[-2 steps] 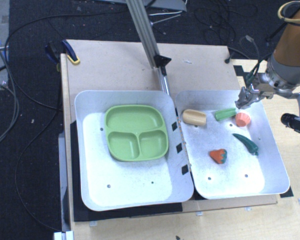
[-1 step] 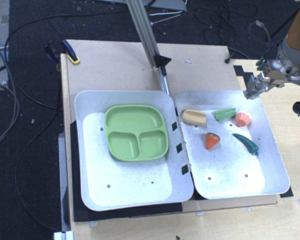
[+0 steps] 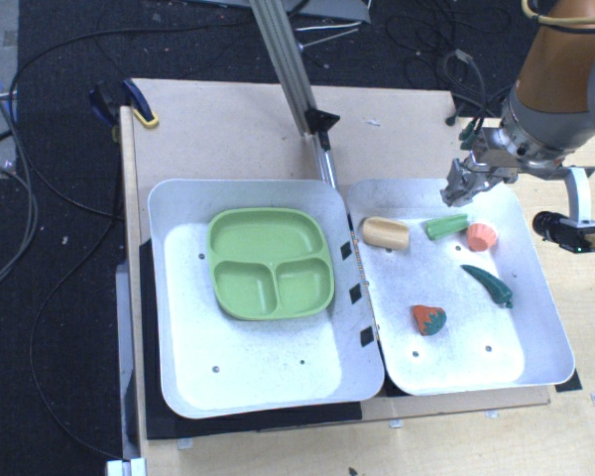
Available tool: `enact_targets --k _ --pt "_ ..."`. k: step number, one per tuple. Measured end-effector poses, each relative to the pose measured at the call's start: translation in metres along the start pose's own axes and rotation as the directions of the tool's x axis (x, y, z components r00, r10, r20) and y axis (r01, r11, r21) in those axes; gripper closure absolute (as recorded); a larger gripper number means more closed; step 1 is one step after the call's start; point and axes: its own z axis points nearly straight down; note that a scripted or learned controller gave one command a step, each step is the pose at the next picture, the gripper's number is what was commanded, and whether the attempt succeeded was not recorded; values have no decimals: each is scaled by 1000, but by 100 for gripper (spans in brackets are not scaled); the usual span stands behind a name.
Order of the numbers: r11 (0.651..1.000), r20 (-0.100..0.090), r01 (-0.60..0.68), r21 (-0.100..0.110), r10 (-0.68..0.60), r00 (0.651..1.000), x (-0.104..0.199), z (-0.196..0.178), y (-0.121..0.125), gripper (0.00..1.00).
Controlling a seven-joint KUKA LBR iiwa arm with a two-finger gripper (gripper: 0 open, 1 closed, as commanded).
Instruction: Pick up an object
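The right bin (image 3: 535, 350) holds several small items: a tan bread roll (image 3: 385, 233), a light green cylinder (image 3: 445, 228), a pink-orange piece (image 3: 482, 236), a dark green pepper (image 3: 490, 284) and a red strawberry-like piece (image 3: 428, 319). My gripper (image 3: 457, 188) hangs over the bin's far edge, just above and behind the green cylinder. Nothing shows between its fingers, and their spread is hard to read from this angle.
The left bin (image 3: 178, 365) carries a green three-compartment plate (image 3: 272, 263). A slanted metal pole (image 3: 288, 53) rises from the bench between the bins' far corners. Cables lie on the dark floor around the bench.
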Motion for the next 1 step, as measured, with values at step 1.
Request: enact_targets --k 1 --pt "1000 0 0 0 0 1000 56 -3 -5 100"
